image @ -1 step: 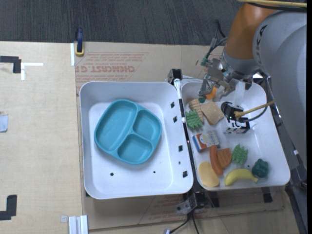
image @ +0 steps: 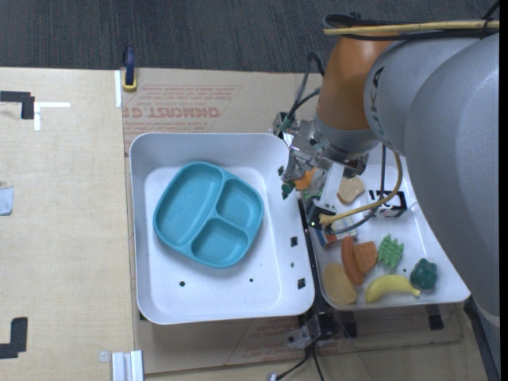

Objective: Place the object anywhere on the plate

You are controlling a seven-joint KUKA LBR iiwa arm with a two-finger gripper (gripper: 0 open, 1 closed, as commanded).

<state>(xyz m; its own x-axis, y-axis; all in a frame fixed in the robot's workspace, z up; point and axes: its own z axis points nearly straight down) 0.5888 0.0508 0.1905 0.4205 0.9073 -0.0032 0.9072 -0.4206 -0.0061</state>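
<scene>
A blue three-compartment plate lies in the left white bin. My gripper hangs over the divide between the two bins, just right of the plate and level with its upper edge. A small orange object shows between the dark fingertips, so the gripper is shut on it. The wrist and the orange-banded arm hide the top of the right bin.
The right bin holds several toy foods: a tan bread piece, an orange carrot, a green leafy piece, a yellow banana, a dark green broccoli and a tan potato. A yellow cable loops below the wrist.
</scene>
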